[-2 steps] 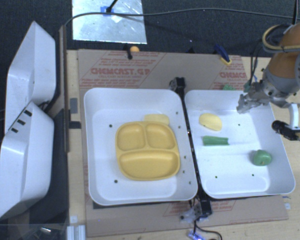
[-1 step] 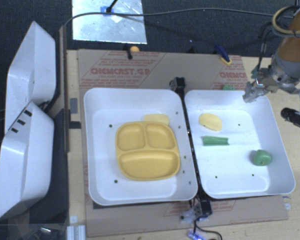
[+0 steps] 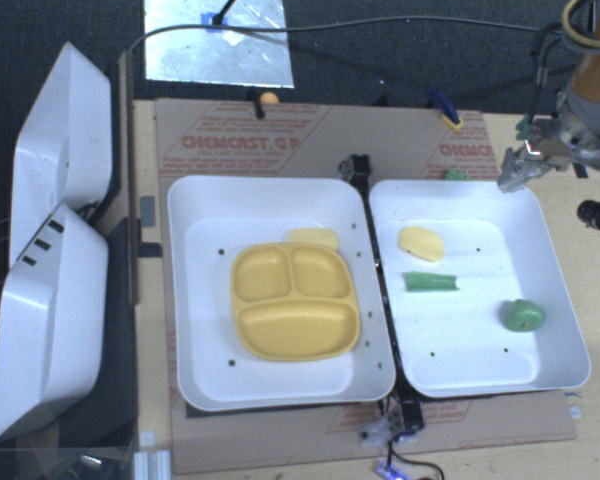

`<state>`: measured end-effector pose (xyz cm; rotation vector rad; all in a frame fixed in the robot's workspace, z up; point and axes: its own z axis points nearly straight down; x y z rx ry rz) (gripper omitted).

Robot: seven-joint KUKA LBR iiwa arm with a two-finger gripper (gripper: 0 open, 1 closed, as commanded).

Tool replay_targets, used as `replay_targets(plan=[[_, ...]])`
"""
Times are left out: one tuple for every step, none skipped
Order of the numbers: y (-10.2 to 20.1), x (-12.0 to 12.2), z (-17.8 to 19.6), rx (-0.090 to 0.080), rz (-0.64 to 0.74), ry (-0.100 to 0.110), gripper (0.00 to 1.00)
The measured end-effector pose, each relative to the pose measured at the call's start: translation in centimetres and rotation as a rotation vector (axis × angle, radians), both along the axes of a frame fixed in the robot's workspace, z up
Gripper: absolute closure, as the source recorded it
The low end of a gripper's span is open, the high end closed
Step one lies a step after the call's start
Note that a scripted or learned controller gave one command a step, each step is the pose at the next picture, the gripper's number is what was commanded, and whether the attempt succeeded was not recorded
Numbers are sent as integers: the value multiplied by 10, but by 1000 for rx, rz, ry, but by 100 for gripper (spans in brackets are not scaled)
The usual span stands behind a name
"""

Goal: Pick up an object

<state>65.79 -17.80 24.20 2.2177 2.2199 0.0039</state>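
The right bin (image 3: pixel 550 268) holds three loose items: a pale yellow oval piece (image 3: pixel 421 243) near its back left, a flat green strip (image 3: pixel 430 282) just below that, and a round green object (image 3: pixel 523 315) toward the front right. My gripper (image 3: pixel 517 171) hangs above the bin's back right corner, apart from all three, with nothing seen between its fingers. The arm comes in from the upper right.
The left bin (image 3: pixel 195 268) carries a yellow three-compartment tray (image 3: pixel 295 301) with a small pale yellow piece (image 3: pixel 311 237) behind it. A black clamp (image 3: pixel 357 167) sits between the bins at the back. White housings (image 3: pixel 55 238) stand at the far left.
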Motion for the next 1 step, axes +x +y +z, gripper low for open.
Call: replay_targets(plan=[[46, -11, -12, 2, 3, 4, 100]])
